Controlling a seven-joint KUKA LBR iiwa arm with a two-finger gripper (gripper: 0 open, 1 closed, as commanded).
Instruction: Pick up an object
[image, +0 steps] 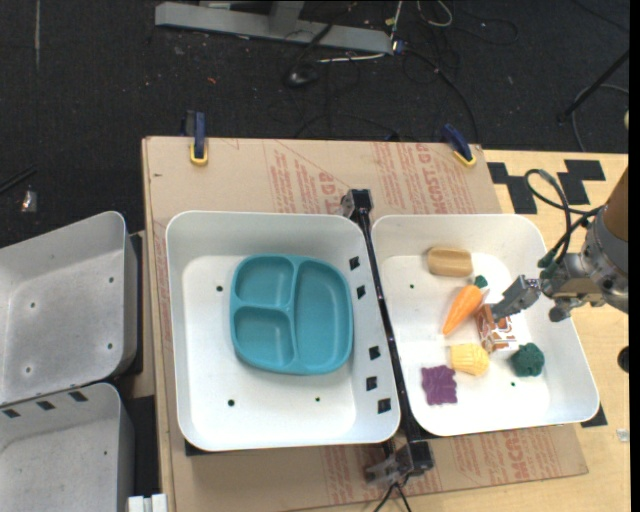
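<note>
Approach step: gripper (512, 300), finger state indeterminate, poised above carton (497, 332) at carrot's (462, 308) 4 o'clock; next, descend squarely.

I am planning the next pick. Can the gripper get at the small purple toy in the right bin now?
Probably yes. The small purple toy lies apart near the front of the right bin, uncovered. The gripper hangs above the orange carrot and yellow corn, both beside the path.

Grey metal claw (508, 303) with dark, slender fingers; behind it a bulkier grey wrist housing (585, 275), and black cables (556, 205) looping above that housing.
</note>
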